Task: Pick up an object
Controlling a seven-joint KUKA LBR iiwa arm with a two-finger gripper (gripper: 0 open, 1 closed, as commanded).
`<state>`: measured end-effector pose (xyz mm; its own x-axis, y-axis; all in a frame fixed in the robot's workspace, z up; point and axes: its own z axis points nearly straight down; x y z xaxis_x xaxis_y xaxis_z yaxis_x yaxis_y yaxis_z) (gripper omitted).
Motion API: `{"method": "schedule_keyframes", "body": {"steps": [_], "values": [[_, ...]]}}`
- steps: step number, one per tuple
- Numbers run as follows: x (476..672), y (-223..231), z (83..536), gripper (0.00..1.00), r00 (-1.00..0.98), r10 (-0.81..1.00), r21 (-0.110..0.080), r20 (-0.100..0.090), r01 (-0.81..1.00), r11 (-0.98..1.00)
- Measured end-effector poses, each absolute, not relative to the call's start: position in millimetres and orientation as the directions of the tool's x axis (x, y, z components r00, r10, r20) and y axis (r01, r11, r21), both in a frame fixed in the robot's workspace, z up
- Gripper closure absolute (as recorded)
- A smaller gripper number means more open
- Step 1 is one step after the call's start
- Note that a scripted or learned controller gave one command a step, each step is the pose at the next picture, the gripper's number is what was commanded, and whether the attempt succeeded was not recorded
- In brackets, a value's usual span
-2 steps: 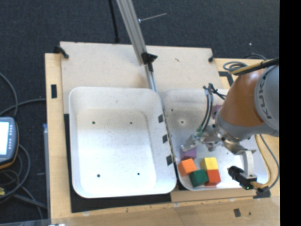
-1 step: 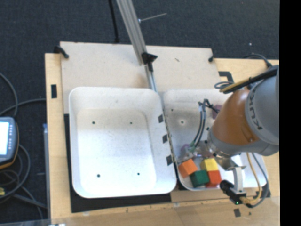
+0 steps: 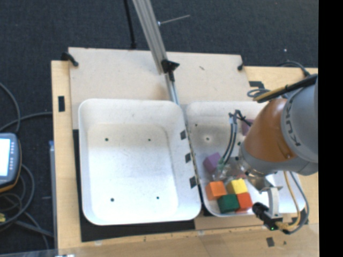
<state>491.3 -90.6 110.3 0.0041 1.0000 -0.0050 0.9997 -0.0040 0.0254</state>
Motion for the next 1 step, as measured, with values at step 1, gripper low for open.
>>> {"method": "schedule_keyframes", "body": {"steps": [1], "values": [[574.7,-127.5,98.2,1.00,-0.004,1.000,0.007,-0.003,1.000,0.004]]}}
